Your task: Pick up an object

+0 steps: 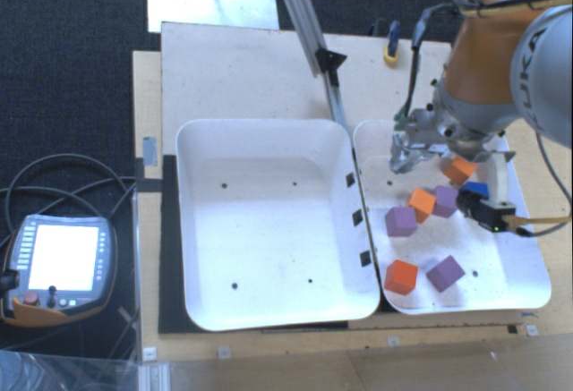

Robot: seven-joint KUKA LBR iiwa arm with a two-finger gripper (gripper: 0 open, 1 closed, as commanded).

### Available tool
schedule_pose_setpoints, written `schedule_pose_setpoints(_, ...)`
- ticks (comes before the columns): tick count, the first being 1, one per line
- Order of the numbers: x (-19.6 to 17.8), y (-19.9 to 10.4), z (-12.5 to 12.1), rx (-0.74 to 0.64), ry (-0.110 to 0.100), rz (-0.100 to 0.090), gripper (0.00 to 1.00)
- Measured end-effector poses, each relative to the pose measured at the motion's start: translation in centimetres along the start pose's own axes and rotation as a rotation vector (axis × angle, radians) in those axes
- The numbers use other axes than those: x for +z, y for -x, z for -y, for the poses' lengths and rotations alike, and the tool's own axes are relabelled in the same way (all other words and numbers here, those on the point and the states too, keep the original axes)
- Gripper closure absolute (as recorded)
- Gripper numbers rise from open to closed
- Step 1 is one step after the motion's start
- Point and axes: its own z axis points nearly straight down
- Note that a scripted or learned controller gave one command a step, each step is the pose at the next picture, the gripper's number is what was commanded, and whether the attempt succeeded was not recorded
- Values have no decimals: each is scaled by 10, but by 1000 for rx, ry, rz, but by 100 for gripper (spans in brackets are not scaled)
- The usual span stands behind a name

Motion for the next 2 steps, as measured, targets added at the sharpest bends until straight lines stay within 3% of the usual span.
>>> schedule_pose_setpoints(2, 8, -102, -32, 0, 2, -1, 100)
